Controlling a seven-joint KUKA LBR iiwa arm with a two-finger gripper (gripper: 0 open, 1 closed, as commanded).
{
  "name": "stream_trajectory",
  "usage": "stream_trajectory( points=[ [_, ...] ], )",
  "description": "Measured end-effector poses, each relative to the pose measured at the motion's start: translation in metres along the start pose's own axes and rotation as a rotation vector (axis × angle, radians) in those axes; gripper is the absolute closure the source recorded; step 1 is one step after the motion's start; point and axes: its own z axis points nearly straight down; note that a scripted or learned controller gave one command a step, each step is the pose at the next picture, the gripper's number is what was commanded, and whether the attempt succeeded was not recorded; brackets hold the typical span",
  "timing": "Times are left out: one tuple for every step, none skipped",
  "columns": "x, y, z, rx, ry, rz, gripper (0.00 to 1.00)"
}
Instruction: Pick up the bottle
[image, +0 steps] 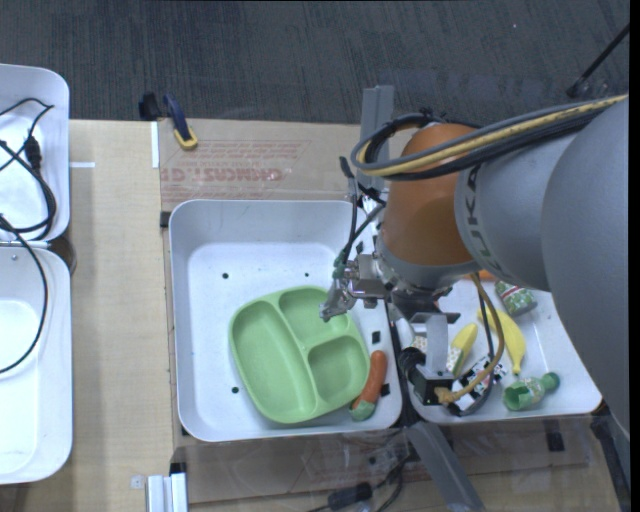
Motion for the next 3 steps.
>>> stream_trajectory(
  points=[
    [0.058, 0.018, 0.098, -0.004, 0.002, 0.000, 0.00],
    [0.063, 0.018, 0.087, -0.003, 0.013, -0.001, 1.00],
    [0.084, -0.033, -0.043, -0.001, -0.002, -0.012, 1.00]
  ],
)
